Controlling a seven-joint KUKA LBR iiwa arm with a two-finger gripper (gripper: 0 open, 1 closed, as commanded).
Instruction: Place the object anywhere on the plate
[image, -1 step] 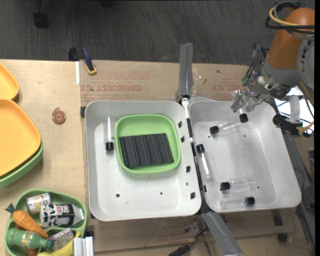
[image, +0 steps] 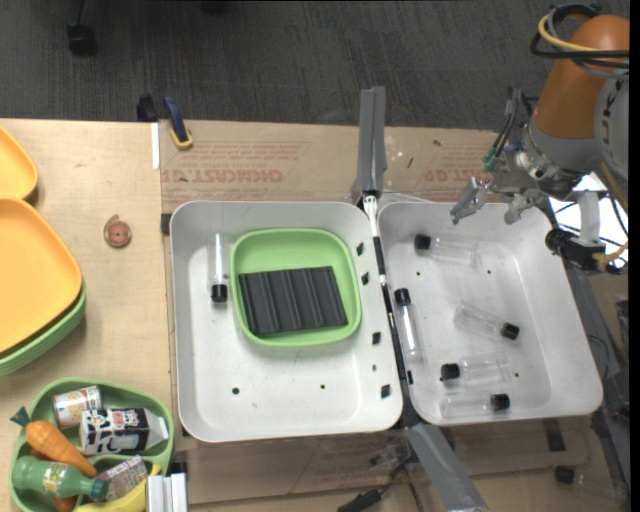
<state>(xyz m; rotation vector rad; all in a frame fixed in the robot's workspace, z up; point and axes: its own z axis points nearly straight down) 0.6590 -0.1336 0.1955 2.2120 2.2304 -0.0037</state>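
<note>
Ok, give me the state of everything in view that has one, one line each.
Gripper: fingers spread open, holding nothing, above the right bin's far edge.
Green plate: upright in left bin, carrying a dark ribbed pad.
Clear tubes: capped, lying flat in the right bin.
Tube beside plate: capped, lying flat.

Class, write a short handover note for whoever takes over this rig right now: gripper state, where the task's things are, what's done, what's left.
Gripper: open, holding nothing, above the right bin's far edge.
Green plate: in the left bin, with a dark ribbed mat on it.
Clear tubes with black caps: several loose in the right bin, e.g.; one in the left bin beside the plate.
Done: no tube on the plate.
Left: grasp a tube, place it on the plate.
</note>
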